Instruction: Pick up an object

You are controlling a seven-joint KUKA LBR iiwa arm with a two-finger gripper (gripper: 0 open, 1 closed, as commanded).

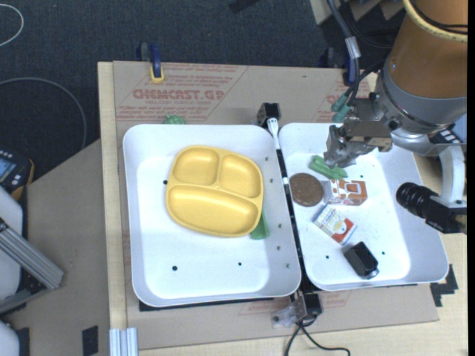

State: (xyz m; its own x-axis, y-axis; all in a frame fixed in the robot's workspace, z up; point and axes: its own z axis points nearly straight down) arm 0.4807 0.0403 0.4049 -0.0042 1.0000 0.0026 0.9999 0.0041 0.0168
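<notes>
My gripper [340,154] hangs low over the back of the right bin [415,273], right above one end of a flat green piece [323,168]. Whether it touches that piece is unclear. Just in front of it lie a brown round disc [306,189] and an orange-and-white packet [348,192]. Nearer the front are a white-and-red packet [334,224] and a small black block [362,259].
The left bin [148,258] holds a yellow divided plate [215,190], with a green item [259,229] poking out from under its right edge. A black rail [282,176] runs between the bins. The arm's bulky grey and orange body [430,58] looms over the right bin's back corner.
</notes>
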